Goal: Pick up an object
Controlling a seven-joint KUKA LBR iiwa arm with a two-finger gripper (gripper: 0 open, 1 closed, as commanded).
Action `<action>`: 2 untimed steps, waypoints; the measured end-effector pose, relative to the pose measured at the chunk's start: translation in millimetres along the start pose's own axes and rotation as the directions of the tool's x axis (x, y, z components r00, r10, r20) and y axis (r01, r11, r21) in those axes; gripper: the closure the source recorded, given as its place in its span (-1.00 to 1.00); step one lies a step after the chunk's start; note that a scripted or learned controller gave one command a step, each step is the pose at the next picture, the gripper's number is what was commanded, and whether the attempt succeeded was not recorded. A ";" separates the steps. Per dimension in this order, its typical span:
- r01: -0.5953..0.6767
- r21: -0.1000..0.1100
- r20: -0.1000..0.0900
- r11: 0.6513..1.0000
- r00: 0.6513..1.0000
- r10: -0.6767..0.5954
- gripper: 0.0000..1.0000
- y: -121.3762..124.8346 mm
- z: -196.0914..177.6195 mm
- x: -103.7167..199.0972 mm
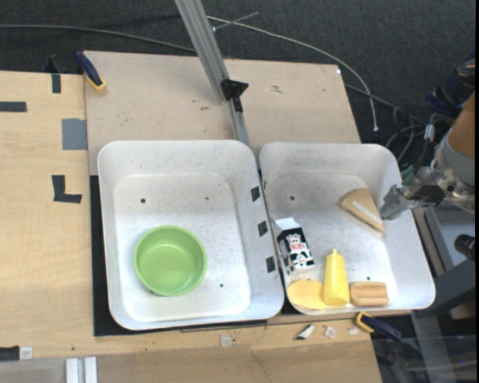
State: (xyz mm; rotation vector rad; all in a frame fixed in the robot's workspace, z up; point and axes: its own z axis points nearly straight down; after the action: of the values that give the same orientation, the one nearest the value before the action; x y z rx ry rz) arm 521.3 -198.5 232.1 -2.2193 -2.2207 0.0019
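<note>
**Hand at the right bin's edge, five things inside**

My hand (393, 200) sits at the right rim of the right shallow white bin (327, 156), just beside the tan wedge-shaped block (362, 208). I cannot tell whether my fingers are apart or together, and nothing shows between them.

I count two bins on the tabletop (32, 214), side by side. The left shallow white bin (176, 154) carries one thing: a round green plastic bowl (170, 259), upright, in its near left part.

The right bin carries five things. The one tan wedge lies near the right wall, closest to my hand. One small black-and-white printed carton (295, 247) lies near the left wall. Along the near wall are three more, close together: one flat yellow round piece (304, 294), one yellow plastic bottle (334, 279) lying against it, and one tan bun-shaped piece (370, 294) touching the bottle's right side.
</note>
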 end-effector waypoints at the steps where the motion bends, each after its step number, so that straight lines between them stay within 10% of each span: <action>1: 0.000 0.009 -0.001 1.000 1.000 0.000 -1.00 0.4 59.4 11.3; 2: -0.001 0.006 0.000 1.000 1.000 0.001 -1.00 4.1 111.5 4.0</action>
State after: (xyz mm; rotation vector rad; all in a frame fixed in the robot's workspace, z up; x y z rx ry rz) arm 525.1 -194.4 120.7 -2.2173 -2.2160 0.0087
